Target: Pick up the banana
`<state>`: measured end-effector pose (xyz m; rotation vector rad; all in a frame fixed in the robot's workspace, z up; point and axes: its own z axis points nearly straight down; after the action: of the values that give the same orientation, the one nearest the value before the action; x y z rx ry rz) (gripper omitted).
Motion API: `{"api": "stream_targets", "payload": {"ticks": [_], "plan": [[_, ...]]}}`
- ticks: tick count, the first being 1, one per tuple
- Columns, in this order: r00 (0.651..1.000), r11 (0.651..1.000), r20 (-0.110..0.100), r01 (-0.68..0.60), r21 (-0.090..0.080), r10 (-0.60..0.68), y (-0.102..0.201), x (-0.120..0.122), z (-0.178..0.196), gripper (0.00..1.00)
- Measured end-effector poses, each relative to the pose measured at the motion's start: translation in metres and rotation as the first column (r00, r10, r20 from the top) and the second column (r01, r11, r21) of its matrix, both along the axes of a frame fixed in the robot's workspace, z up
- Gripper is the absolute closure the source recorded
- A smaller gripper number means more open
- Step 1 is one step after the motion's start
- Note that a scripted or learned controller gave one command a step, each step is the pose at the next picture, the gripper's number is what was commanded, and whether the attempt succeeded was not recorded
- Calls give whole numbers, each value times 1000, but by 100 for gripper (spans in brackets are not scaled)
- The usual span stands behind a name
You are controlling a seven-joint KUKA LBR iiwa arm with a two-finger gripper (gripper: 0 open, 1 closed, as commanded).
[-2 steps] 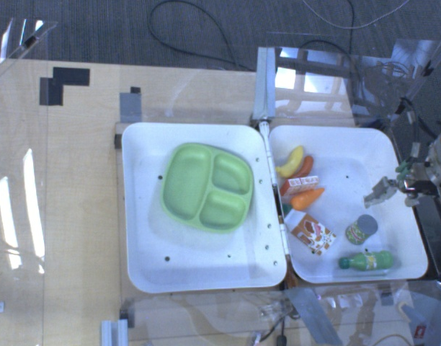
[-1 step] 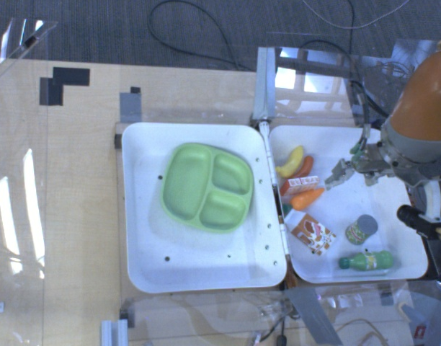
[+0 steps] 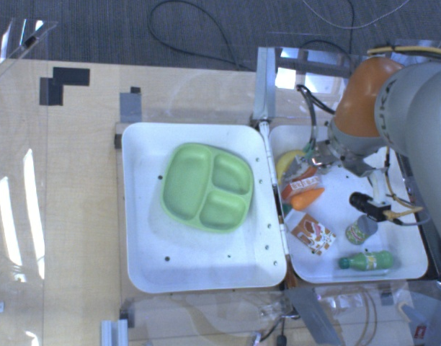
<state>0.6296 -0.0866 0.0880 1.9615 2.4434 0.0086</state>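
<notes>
Lying just left of the tool (image 3: 312, 157), the banana (image 3: 287, 163), touching; tool's grip state impossible to tell

The pale wood worktop (image 3: 62, 193) carries two shallow white bins side by side, their rims touching along the middle. The left bin (image 3: 199, 265) sits near the centre; the right bin (image 3: 408, 262) lies at its 3 o'clock. At 10 o'clock from the left bin, black tape pieces (image 3: 62, 83) lie flat on the wood. A grey metal bracket (image 3: 131, 107) stands just beside that bin's far-left corner, at 11 o'clock.
</notes>
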Motion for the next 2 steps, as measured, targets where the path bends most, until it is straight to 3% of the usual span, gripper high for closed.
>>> {"api": "stream_targets", "payload": {"ticks": [1,2], "plan": [[1000,1000,-2,13,0,-13,-16,3,66,0],[998,998,18,-55,-5,55,-14,42,20,0]]}}
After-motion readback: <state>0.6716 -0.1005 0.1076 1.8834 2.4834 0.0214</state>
